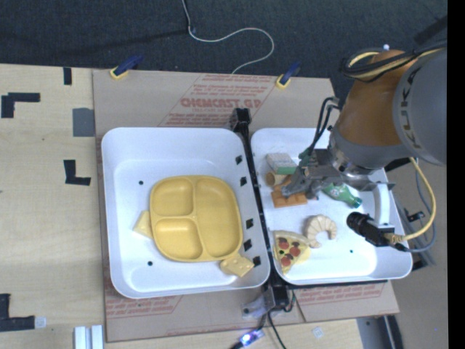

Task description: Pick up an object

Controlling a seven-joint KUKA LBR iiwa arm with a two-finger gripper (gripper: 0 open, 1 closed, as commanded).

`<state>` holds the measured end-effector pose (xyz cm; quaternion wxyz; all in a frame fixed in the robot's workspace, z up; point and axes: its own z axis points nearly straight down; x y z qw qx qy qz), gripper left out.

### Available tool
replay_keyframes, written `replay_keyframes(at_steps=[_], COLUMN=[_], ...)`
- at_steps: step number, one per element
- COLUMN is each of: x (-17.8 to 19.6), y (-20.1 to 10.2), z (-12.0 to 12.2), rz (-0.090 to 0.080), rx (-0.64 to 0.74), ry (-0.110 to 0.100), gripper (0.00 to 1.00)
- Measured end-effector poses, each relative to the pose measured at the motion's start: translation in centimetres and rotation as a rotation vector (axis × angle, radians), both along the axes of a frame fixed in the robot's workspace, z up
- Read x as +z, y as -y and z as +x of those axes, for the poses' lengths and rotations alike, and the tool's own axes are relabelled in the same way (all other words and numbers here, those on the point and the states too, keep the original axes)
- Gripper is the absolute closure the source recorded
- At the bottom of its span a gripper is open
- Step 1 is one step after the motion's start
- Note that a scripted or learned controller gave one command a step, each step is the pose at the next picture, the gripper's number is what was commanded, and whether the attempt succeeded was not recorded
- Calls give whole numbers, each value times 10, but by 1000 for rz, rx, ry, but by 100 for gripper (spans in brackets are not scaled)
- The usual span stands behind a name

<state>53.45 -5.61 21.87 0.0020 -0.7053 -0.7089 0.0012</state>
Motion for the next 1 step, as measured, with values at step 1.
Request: replay_keyframes(at_steps=[1], x=[1], y=[-61], z=[-5], rz=[0], rx=[0], ry=[1], gripper=[100])
